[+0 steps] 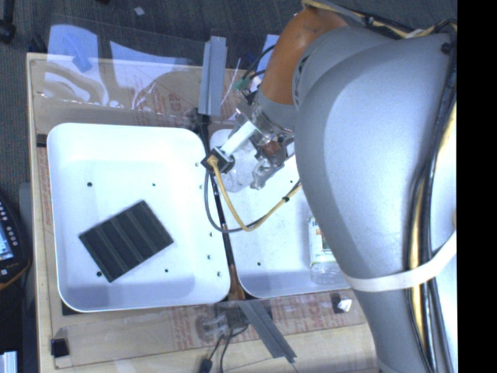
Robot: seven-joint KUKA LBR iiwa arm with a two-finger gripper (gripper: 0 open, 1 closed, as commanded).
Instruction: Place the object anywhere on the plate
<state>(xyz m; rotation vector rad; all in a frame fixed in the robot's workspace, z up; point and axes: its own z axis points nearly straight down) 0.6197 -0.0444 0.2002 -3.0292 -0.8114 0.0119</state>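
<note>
Dark grey carpet floor all round, and on it a pale wooden bench (155,329) with a crinkly clear plastic sheet (116,80) lying across its far side. Starting at the left, the shallow white left bin (70,142) has the plate in it, a dark grey ribbed rectangular slab (126,240) lying flat and skewed at an angle in the near-left part of the bin, nothing on top of it. Moving over, an upright grey metal bar (213,72) stands at the far end of the seam between the bins, and a thin yellow and black cable (260,217) loops down just past the seam. The two-finger gripper (260,162) sits above the far-left part of the shallow white right bin (272,274), close to the seam, and honestly I can't tell from this angle whether it's clamped or spread, or whether anything is in it. The object looks to be the clear plastic bottle (322,251), lying in the right bin toward its near side, well apart from the plate and half tucked under the big grey arm (373,130), whose orange band (291,49) shows just above the wrist.
</note>
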